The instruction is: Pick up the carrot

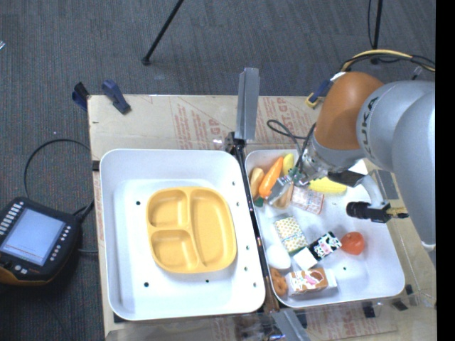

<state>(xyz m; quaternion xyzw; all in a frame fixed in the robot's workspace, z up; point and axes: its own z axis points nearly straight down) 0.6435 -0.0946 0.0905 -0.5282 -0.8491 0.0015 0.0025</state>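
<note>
Even, fairly bright light falls from overhead on my worktop [178, 119], and the two white bins come out nearly washed out; the left bin [128, 183] shows a soft grey gradient along its inner walls. The yellow tray [192, 229] throws almost no shadow. My orange band [348, 112] carries a dull sheen, and my grey arm [405, 133] a broad pale highlight. I cast a faint shadow across the right bin [377, 261] below my wrist. The carpet [85, 34] around stays dim. The picture is soft and low in detail, and small packets blur.
</note>
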